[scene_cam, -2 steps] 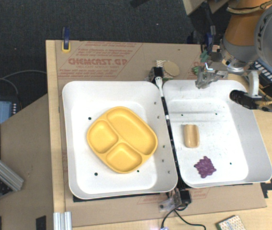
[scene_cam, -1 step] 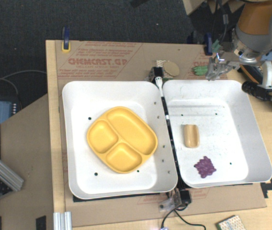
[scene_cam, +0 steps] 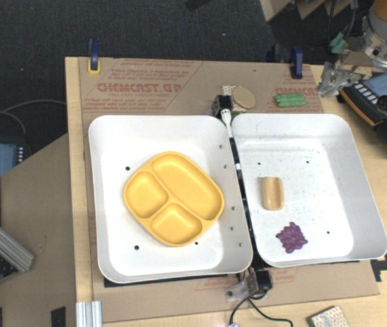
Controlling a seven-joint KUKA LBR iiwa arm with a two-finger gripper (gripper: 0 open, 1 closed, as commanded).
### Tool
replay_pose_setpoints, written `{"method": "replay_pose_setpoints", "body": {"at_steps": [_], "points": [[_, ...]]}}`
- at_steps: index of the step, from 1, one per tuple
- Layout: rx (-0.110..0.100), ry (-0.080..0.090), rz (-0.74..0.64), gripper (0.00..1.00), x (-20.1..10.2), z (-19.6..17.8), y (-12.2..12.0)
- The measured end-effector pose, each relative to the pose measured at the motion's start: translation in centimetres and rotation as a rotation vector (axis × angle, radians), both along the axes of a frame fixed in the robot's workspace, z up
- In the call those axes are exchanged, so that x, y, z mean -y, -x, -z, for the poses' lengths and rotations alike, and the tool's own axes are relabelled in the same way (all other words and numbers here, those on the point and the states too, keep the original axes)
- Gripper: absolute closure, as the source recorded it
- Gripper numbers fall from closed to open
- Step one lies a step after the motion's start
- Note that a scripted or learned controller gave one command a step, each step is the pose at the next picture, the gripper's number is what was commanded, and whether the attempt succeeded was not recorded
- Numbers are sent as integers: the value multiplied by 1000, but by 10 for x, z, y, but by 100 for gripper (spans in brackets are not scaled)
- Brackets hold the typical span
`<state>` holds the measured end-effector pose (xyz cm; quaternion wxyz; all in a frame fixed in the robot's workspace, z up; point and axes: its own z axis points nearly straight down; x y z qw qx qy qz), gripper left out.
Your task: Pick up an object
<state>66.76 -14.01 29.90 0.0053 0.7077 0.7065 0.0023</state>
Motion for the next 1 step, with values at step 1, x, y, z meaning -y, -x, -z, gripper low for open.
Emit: {"method": "replay_pose_setpoints", "body": {"at_steps": [1], "points": [[-24,-8,-3,100,-40,132,39]]}}
